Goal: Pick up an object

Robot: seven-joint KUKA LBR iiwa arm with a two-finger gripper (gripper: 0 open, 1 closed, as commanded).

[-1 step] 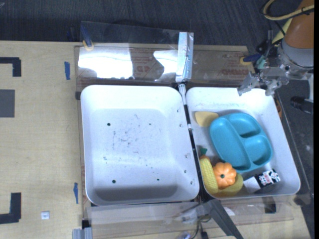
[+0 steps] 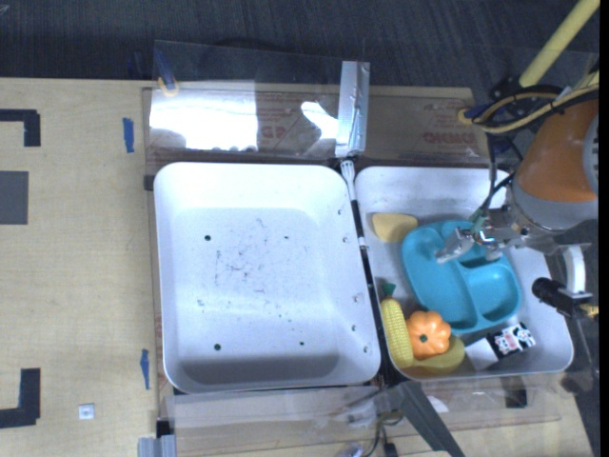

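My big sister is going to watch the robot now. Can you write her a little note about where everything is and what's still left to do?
Pincer: low in the right bin, over the blue tray; I cannot tell if it grips anything.
Things: all in the right bin. The blue tray is in the middle, the yellow piece at its upper left, the corn and orange pumpkin at the near left, the small black-and-white toy at the near right.
Done: nothing lifted clear yet.
Left: grab one object and raise it.

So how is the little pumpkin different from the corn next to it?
The pumpkin is orange, round and ribbed; the corn is yellow, long and thin. The pumpkin sits on a yellow dish; the corn lies along the bin's wall. Both are toy food in the right bin.
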